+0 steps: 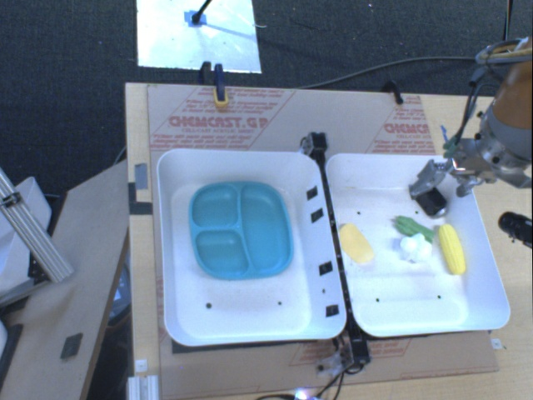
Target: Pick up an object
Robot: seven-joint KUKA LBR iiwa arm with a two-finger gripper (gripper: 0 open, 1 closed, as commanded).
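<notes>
The right bin (391, 315) holds three things. A pale yellow block (356, 243) lies near its left wall. A green and white piece (413, 237) sits in the middle, and a yellow corn cob (451, 248) lies just right of it. My gripper (462, 182) hangs over the bin's far right part, above and behind the corn cob and apart from all three. Nothing shows between its tips.
The left bin (183, 307) carries a blue divided plate (241, 228). A black clipped divider (329, 240) runs between the two bins. The grey arm (508, 115) comes in over the right bin's far right corner. A blue and yellow clamp (219, 86) stands on the bench's far edge.
</notes>
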